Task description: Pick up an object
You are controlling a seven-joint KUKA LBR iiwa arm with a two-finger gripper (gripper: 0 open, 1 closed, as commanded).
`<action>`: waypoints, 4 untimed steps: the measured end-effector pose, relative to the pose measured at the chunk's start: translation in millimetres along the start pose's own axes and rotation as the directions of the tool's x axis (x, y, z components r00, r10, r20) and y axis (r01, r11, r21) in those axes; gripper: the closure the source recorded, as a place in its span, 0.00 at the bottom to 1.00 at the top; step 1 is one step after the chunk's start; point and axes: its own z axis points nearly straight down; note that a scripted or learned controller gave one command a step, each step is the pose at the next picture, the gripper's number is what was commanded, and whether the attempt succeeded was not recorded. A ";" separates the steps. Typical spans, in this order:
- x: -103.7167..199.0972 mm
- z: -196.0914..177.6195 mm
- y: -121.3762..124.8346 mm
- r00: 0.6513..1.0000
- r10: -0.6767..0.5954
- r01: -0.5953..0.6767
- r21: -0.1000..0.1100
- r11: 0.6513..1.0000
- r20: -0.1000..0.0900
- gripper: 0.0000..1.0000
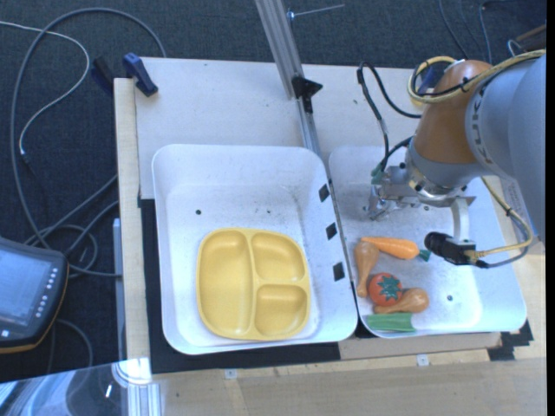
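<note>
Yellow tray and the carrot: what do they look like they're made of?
Yellow tray: likely molded plastic, smooth with a soft sheen, rounded compartments. Carrot: looks like toy plastic or rubber, with uniform orange colour and a faint gloss; can't tell which.

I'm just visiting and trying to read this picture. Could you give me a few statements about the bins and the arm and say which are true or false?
1. A yellow divided tray lies in the left bin. True.
2. The carrot lies on the yellow tray. False: it lies in the right bin.
3. The gripper is over the right bin. True.
4. The tomato is between the gripper's fingers. False: it lies in the bin, apart from the gripper.
</note>
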 end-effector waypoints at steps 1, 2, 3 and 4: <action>3.8 -64.2 4.6 1.000 -0.002 0.002 -0.008 1.000 0.003 1.00; 0.1 -109.2 3.2 1.000 -0.001 0.001 -0.007 1.000 0.003 1.00; 7.1 -169.0 -1.7 1.000 -0.003 0.003 -0.008 1.000 0.003 1.00; 60.5 -172.4 12.5 1.000 -0.008 0.008 -0.003 1.000 0.000 1.00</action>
